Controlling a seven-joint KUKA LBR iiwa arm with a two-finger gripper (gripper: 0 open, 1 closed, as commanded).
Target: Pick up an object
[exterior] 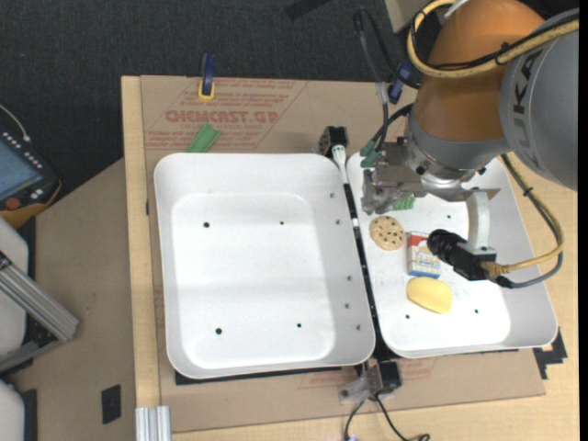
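Observation:
In the right bin (514,324) lie three things. A round chocolate-chip cookie (387,232) rests near the bin's left wall. To its right is a small red, white and blue box (422,259), and in front of that a yellow lemon-like object (430,295). My gripper (388,204) hangs over the back left part of this bin, just behind the cookie. Nothing shows held in it.
The left bin (253,260) stands beside the right one, their walls touching at the middle. A green scrap (203,138) and a blue-and-yellow clamp (208,76) sit on the cardboard behind the left bin. The arm's bulk covers the right bin's back.

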